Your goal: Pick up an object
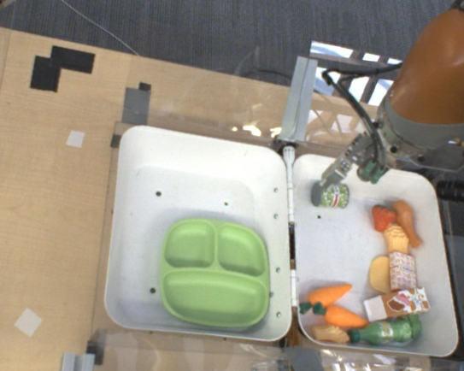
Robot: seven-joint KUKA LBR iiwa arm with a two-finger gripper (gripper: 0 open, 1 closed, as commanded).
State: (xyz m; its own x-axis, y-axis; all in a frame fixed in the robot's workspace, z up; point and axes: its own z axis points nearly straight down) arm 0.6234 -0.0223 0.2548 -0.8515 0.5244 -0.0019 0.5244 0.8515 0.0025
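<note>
My gripper (333, 185) hangs over the far left corner of the right bin (446, 282), reaching down from the orange-banded wrist (446, 57). Right at its tip is a small green, white and red can (335, 197), lying close to the bin's floor. The tip touches or overlaps the can's top, and the grip itself is hidden from this angle. The other toy foods lie further right and nearer the front of the same bin, apart from the gripper.
Along the right bin's right side lie an orange-red piece (383, 217), a yellow piece (395, 239), a pink-striped can (402, 271) and a small carton (410, 300). Two carrots (330, 294) and a green bottle (389, 331) sit at its front. The left bin (143, 176) holds a green divided plate (216, 271).
</note>
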